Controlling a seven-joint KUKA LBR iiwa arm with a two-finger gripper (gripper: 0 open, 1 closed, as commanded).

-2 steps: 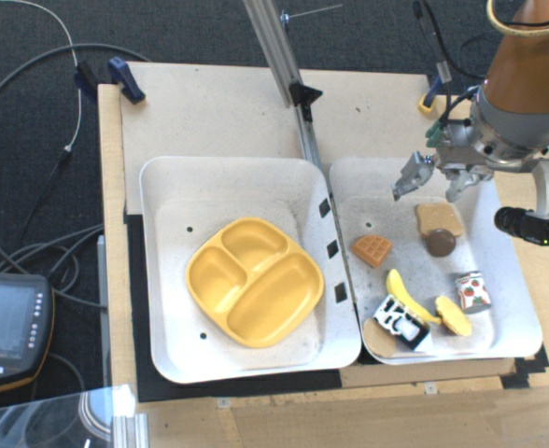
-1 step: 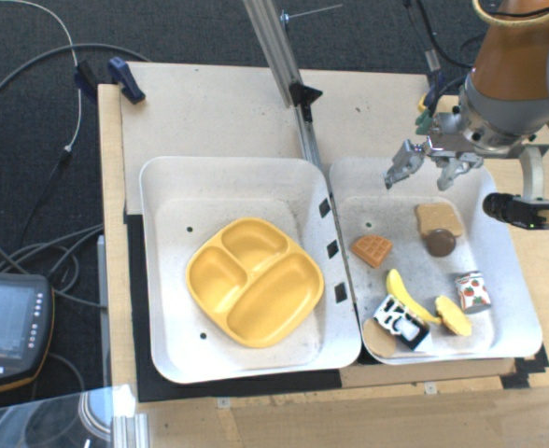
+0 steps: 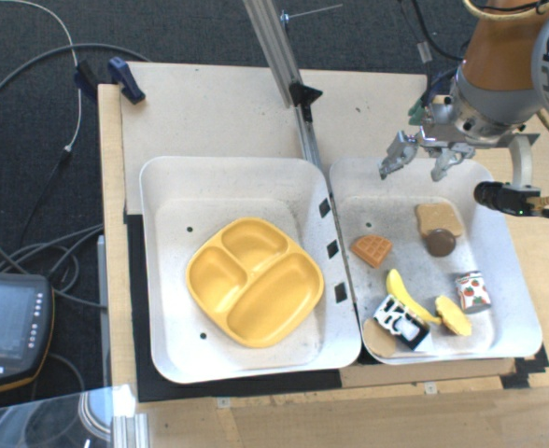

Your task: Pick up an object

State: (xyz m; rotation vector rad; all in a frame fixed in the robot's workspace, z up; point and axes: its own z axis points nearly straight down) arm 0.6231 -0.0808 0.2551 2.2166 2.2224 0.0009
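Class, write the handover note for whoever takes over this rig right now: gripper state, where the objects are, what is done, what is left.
Gripper: open, holding nothing, above the far edge of the right bin.
Right bin holds: waffle, bread slice with a brown round piece at its near edge, banana, yellow slice, small carton, black-and-white item.
Left bin: yellow divided plate.
Done: nothing picked yet.
Left: descend onto one object, grip and lift it.
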